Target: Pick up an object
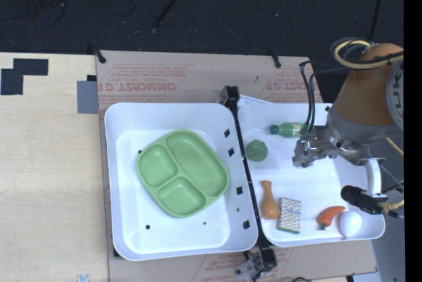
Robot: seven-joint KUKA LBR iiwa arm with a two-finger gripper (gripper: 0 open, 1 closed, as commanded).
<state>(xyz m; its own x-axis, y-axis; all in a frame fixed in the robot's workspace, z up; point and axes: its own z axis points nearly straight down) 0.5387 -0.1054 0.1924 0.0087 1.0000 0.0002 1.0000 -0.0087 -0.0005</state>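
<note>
Lying in the right bin (pixel 310 238): bottle (pixel 288 130) at upper middle, green ball (pixel 256 151), orange gourd (pixel 269 201), patterned block (pixel 289 215), carrot (pixel 330 215), white egg (pixel 350 223). Hovering just right of the bottle, hand (pixel 305 154), grip impossible to tell. Sitting in the left bin (pixel 125 208), green tray (pixel 182 172).

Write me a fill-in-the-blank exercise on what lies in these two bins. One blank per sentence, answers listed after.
1. The green divided plate lies in the ____ bin.
2. That plate has ____ compartments.
3. The claw hangs over the ____ bin.
4. The sponge lies between the orange gourd-shaped toy and the ____, which lies beside a white ball.

Missing words: left; three; right; carrot
</note>
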